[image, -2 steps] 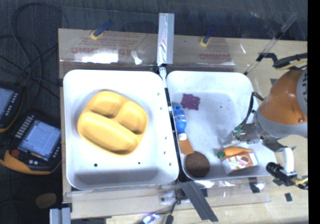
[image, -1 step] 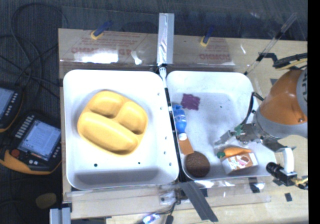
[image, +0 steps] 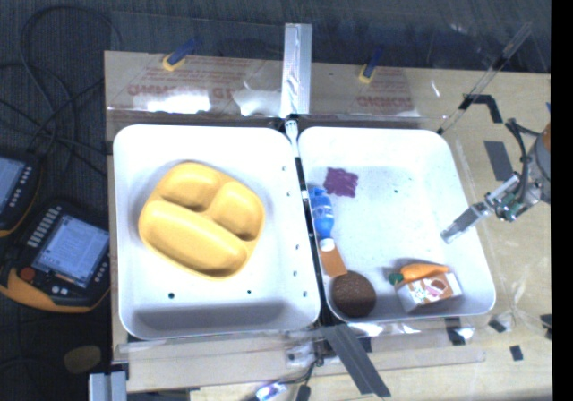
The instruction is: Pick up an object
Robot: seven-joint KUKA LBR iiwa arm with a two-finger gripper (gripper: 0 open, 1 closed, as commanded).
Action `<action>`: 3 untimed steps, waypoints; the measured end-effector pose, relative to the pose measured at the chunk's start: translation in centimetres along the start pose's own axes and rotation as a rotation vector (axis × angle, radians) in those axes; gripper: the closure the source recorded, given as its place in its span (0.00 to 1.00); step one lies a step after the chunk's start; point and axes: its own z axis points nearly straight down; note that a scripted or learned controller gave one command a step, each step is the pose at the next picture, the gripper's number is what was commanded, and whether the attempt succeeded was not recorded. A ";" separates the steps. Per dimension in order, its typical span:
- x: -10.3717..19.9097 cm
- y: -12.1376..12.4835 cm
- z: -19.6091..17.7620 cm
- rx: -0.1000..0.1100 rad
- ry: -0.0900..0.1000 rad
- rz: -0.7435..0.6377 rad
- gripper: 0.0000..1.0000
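From above, two white bins sit side by side on a bench. The left bin (image: pixel 134 301) has one big thing in it, a lumpy yellow bread-like shape (image: pixel 202 217) that fills much of the middle.

The right bin (image: pixel 421 144) has several small things. A small purple piece (image: pixel 341 182) lies near the top left. Just below it, along the left wall, lies a blue bottle (image: pixel 320 211) with a white part at its lower end. Below that sits a brush with a round brown head (image: pixel 354 293) and a short orange handle, close to the front left corner. A small carton (image: pixel 427 285) with orange and white on it lies near the front right corner. It has print on it, but it is too small to read.

The gripper (image: pixel 458 226) comes in from the right, over the right edge of the right bin. A grey finger sticks out low over the bin floor. It touches none of the things, and the carton is the nearest one. I cannot tell if the jaws are open or closed.

At the left, off the bench, lies a hand controller (image: pixel 63 251) with a screen, and black cables (image: pixel 54 50) curl on the floor.
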 end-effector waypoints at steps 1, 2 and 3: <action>4.1 1.5 15.1 -0.007 -0.005 0.232 0.00; 8.2 3.5 0.7 0.000 0.001 -0.156 0.00; 3.0 6.7 8.9 0.000 0.000 -0.251 0.00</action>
